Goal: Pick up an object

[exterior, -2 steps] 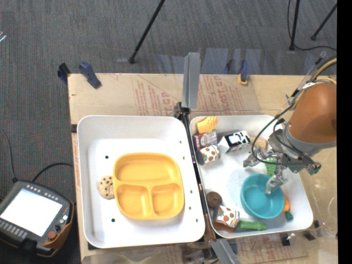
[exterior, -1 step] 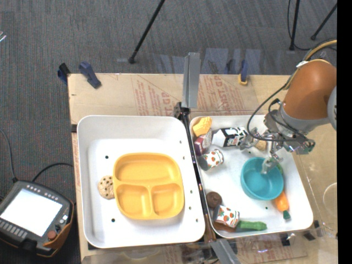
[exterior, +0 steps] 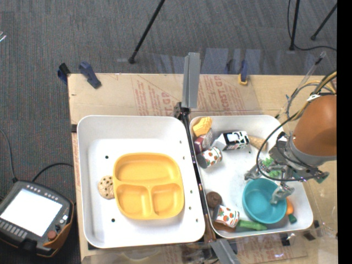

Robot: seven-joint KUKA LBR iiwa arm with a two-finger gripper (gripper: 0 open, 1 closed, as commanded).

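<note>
The arm [exterior: 316,128] enters from the right edge of the frame, its orange band over the right-hand bin [exterior: 258,121]. The gripper [exterior: 281,194] hangs over the right rim of a teal bowl [exterior: 264,201], which sits in the lower right part of that bin. One finger [exterior: 280,194] reaches down to the bowl's rim; nothing is visibly clamped, and whether the tool is spread or pressed together cannot be told from this angle. Candidate objects for picking lie in the right-hand bin: a yellow toy [exterior: 202,126] at the upper left corner, a black-and-white carton [exterior: 235,139] just right of it, a patterned cup [exterior: 212,157] lying on its side against the left wall, a second patterned cup [exterior: 227,216] near the lower left corner, a brown round piece [exterior: 213,198] just above that cup, a green item [exterior: 253,225] along the lower wall, and an orange piece [exterior: 289,207] just right of the bowl. The left-hand bin [exterior: 132,128] holds a yellow divided tray [exterior: 148,185] at its centre, with a cookie [exterior: 105,187] touching the tray's left edge.
</note>
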